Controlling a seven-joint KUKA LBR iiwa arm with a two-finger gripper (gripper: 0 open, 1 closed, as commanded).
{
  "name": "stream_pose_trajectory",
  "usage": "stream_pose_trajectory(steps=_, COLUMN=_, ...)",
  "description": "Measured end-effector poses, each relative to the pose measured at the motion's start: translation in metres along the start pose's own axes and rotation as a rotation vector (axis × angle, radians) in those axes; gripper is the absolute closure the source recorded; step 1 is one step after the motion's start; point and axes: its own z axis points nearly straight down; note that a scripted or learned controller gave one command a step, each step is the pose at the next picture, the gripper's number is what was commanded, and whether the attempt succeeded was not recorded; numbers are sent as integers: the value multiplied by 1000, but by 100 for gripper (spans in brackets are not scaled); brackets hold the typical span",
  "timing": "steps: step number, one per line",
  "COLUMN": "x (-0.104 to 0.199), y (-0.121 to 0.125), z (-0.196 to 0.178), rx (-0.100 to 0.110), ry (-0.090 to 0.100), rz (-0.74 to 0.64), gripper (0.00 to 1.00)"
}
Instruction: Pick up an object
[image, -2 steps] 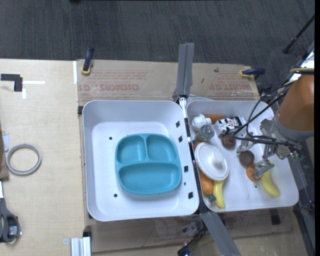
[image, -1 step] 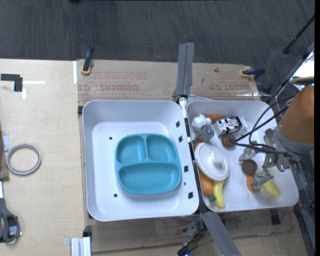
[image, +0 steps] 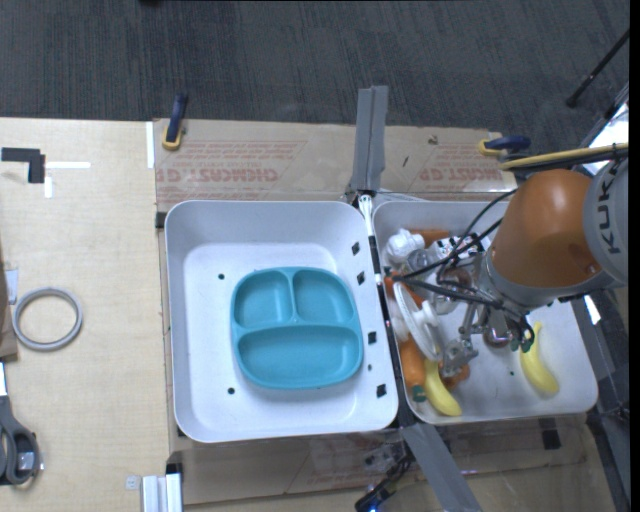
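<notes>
My gripper is low inside the right bin, under the orange wrist band and a tangle of cables. Just below it lies a yellow banana next to an orange carrot-like piece. A second banana lies to the right of the gripper. A white object and another orange item sit at the bin's far left corner. The arm hides much of this bin's middle.
The left bin holds a blue divided plate. A grey divider bar stands between the bins at the back. On the bench to the left lie a tape roll and scissors.
</notes>
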Motion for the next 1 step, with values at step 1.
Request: stream_pose_trajectory(steps=1, x=-42, y=-4, z=-2, rx=1, ry=2, rz=193, gripper=0)
